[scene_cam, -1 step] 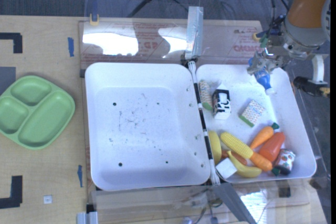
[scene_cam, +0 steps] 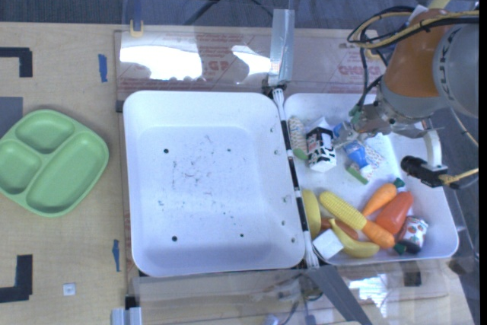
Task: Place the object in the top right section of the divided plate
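Note:
The green divided plate lies on the wooden bench at the far left, outside both bins, with nothing in its three sections. My gripper hangs low over the back of the right bin, under the orange-banded wrist. Just beneath and beside it lie a black-and-white toy and a blue-and-white packet. Whether anything is held is hidden by the wrist.
The front of the right bin holds a corn cob, a banana, a carrot, a red-orange vegetable and a white block. The large left bin sits between the plate and the gripper.

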Robot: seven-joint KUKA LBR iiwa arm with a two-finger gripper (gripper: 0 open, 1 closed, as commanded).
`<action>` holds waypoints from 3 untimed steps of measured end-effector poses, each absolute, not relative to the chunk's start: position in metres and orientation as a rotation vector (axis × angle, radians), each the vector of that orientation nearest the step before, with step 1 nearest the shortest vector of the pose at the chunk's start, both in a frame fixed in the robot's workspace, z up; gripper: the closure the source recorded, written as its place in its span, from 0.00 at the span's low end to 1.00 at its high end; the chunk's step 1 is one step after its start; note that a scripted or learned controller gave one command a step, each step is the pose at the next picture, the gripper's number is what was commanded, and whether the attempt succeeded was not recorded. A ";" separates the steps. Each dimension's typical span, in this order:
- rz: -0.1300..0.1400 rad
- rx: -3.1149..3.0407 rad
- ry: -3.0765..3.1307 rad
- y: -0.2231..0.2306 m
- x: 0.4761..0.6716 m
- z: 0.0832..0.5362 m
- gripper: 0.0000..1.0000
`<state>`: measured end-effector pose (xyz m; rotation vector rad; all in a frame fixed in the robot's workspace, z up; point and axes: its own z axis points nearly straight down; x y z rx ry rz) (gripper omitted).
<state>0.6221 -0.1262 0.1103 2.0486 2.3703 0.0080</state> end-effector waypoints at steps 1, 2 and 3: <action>-0.001 2.317 2.126 -0.065 0.564 0.184 1.00; 0.002 1.876 2.515 -0.136 0.594 0.245 1.00; 0.003 1.557 2.721 -0.151 0.668 0.289 1.00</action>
